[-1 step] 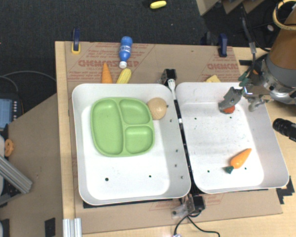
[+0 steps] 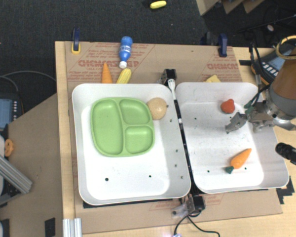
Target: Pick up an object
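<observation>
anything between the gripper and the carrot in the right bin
No. In the camera view the gripper hangs above the carrot, and the stretch between them is bare white floor of the right bin.

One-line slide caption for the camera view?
Gripper hovers in right bin between strawberry and carrot.

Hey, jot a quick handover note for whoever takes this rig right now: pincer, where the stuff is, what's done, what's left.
Pincer: over the right bin, nothing seen between its fingers.
Right bin: red object near the back, toy carrot toward the front.
Left bin: green divided plate, tan ball at its back right corner.
Done: no pick yet.
Left: grasp one object, probably the red one or the carrot, and lift.
</observation>
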{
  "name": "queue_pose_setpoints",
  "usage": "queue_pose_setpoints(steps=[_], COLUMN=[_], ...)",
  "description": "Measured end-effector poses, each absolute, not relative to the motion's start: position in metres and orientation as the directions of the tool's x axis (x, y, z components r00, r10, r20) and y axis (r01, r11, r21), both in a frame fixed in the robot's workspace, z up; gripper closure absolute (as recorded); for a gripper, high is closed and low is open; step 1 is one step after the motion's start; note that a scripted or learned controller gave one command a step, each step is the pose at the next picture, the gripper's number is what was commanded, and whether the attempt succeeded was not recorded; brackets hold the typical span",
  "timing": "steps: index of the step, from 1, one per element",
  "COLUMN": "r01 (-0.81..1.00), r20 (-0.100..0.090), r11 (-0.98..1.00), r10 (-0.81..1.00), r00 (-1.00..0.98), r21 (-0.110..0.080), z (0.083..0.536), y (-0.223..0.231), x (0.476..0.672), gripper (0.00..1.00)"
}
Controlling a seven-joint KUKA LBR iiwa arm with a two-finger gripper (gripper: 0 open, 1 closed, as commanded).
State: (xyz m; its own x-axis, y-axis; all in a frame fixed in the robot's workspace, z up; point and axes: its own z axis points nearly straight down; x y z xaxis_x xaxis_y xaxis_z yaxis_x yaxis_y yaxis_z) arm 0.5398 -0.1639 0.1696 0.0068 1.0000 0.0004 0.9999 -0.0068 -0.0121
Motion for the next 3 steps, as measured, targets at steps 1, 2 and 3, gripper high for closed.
queue_pose_setpoints(steps=[1, 2, 3], r01=[1.0, 1.0, 1.0], r20=[0.002, 0.001, -0.003], r11=[-0.004, 0.008, 0.002], r10=[1.0, 1.0, 1.0], r00=[0.004, -0.008, -0.002], r21=[-0.007, 0.005, 0.006], z=[0.08, 0.085, 0.085], y=[-0.187, -0.12, -0.146], x=[0.506, 0.552, 0.603], gripper=[0.0, 0.0, 0.0])
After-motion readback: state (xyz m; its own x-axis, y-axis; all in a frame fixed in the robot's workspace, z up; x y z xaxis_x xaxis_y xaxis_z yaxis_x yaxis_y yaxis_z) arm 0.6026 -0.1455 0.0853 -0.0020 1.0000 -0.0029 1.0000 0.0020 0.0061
